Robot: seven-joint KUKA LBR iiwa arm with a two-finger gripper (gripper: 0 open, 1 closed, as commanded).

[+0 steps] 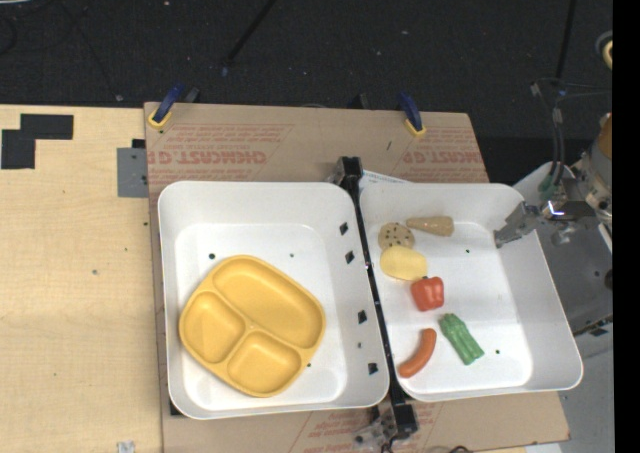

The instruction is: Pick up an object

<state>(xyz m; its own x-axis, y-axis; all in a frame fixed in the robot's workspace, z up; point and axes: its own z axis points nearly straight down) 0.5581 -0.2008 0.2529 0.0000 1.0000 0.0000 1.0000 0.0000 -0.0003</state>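
Where clamps pinch cardboard (300, 146), mirrored "CHEMCAST" print.

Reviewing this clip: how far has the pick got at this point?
Nothing looks done: the cookie, potato, red pepper, sausage and green vegetable all lie in the right bin. The gripper sits at that bin's right rim with nothing visibly in it. The whole pick remains.

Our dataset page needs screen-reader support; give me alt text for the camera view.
The pincer hovers at the right bin's far right edge, apart from a cookie, potato, red pepper, sausage and green vegetable. A yellow divided tray fills the left bin.
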